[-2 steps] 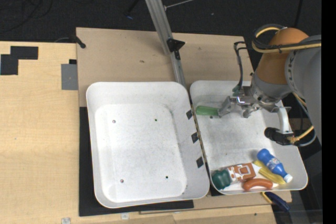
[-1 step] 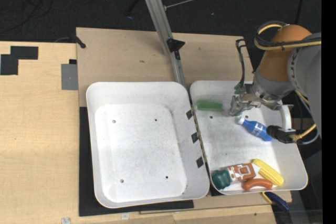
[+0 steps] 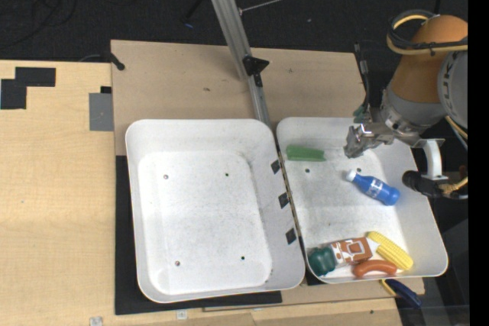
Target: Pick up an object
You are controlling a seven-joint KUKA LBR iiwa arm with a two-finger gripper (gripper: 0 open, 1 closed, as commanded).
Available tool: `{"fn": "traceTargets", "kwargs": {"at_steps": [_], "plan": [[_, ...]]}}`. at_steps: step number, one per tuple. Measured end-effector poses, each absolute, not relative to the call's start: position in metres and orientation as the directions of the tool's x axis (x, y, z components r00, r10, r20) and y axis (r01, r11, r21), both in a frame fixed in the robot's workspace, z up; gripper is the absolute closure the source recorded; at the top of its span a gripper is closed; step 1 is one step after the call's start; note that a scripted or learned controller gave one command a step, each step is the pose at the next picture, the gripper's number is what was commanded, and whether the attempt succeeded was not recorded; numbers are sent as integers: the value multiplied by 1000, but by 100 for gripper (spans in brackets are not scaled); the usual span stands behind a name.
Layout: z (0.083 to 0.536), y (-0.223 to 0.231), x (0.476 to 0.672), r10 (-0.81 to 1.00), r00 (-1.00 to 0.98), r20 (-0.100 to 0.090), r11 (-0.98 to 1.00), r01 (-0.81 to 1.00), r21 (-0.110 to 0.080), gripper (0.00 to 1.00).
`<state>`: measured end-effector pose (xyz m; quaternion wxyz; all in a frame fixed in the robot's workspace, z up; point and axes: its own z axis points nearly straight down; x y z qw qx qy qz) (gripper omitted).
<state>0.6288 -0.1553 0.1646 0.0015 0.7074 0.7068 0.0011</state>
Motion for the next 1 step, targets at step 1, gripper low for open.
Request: {"fn": "traceTargets", "kwargs": {"at_steps": [1], "plan": [[212, -149, 624, 1000, -1, 0, 1, 1000, 3, 100]]}}
